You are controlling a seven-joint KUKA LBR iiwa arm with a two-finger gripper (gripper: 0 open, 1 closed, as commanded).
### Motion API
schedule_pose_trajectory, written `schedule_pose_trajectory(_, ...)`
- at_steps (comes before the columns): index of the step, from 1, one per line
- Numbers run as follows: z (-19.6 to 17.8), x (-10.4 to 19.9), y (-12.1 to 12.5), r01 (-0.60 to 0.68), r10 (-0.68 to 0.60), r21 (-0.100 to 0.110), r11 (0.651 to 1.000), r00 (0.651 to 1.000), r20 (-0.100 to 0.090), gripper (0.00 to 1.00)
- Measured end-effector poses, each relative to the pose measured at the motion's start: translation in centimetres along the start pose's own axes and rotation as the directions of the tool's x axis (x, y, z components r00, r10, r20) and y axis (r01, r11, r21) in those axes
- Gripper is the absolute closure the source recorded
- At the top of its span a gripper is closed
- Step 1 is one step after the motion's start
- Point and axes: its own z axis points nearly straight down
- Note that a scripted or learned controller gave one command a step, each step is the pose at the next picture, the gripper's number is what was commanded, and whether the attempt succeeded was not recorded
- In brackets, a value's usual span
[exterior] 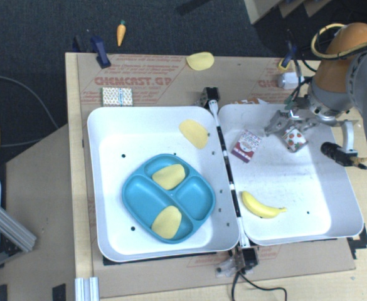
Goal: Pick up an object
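Bench (139, 83): brown printed board | bins (108, 168): white | floor (32, 17): dark carpet

You are looking at a robotics lab, not a home or kitchen. The counter (76, 168) is a sheet of printed cardboard, clamped at its edges, carrying two white bins (108, 231) fixed side by side. Cables (20, 99) trail over dark carpet (39, 17) beside it, and aluminium framing (7, 227) stands at the lower left. The grey arm (349, 68) with its orange band reaches in, and the food in the bins is toy plastic.
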Motion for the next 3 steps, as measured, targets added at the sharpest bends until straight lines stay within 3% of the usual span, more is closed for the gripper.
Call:
schedule_pose_trajectory(1, -1.2, -0.1, 0.1, 0.001, -0.001, -0.003, 1.0, 1.0, 0.003, 1.0)
schedule_pose_trajectory(2, -1.1, 0.0, 0.1, 0.001, -0.001, -0.002, 1.0, 1.0, 0.003, 0.0)
schedule_pose_trajectory(3, 0.0, -0.8, -2.9, -0.002, 0.002, 0.0, 1.0, 1.0, 0.001, 0.0)
